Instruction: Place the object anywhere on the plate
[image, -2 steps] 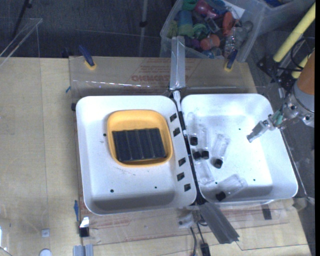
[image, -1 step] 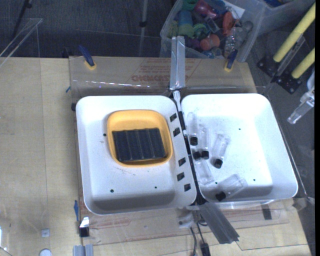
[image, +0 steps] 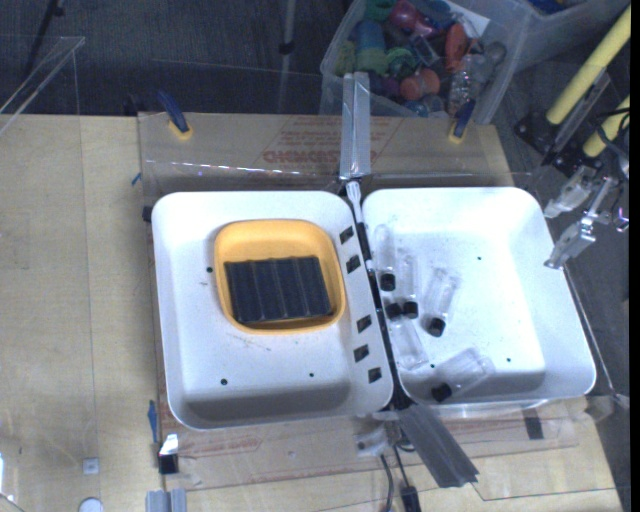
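A yellow plate (image: 275, 234) with rounded corners lies in the left white bin (image: 183, 310). A dark, ridged rectangular object (image: 278, 287) rests flat on the plate, inside its rim. In the right white bin (image: 520, 300) lie several clear plastic pieces with black caps, one (image: 438, 292) near the middle and another (image: 458, 369) at the front wall. My gripper (image: 583, 218) hangs at the far right, outside the right bin's outer rim and well away from the plate. Nothing is seen held in it.
A raised divider (image: 362, 300) with black marks runs between the two bins. A clear tub of colourful toys (image: 420, 45) stands behind the bench. A yellow foam tube (image: 597, 55) leans at the upper right.
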